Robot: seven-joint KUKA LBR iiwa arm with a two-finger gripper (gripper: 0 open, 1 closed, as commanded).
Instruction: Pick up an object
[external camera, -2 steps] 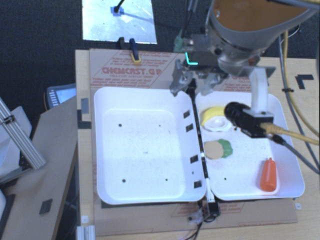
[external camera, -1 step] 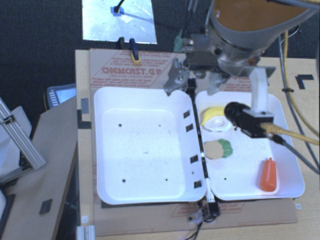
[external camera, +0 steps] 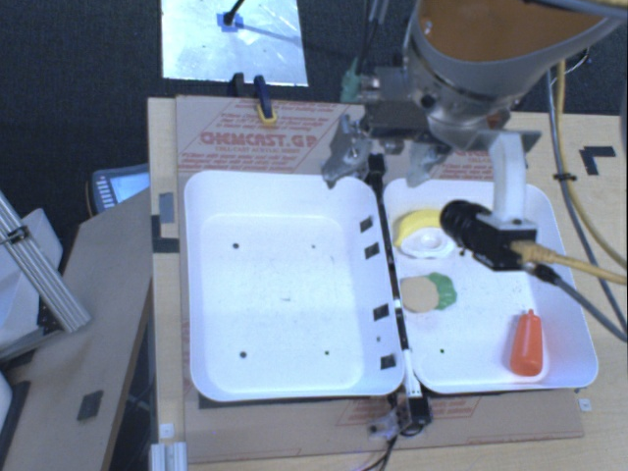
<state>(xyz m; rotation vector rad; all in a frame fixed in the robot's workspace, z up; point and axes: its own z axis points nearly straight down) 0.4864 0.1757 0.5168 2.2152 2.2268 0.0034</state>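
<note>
Gripper (external camera: pixel 378 165) open, empty, hovering over bin divider (external camera: pixel 388 263); risks clipping rim, missing yellow-white object (external camera: pixel 424 234) beside it.

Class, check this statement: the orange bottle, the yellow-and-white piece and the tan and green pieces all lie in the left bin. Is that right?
Not quite. The camera view shows the orange bottle, yellow-and-white piece and tan and green pieces all lying in the right bin, not the left one.

L bin (external camera: pixel 211 292) open; R bin (external camera: pixel 569 361) crowded: bottle (external camera: pixel 526 343), discs (external camera: pixel 429 292), yellow lid (external camera: pixel 420 230).
</note>
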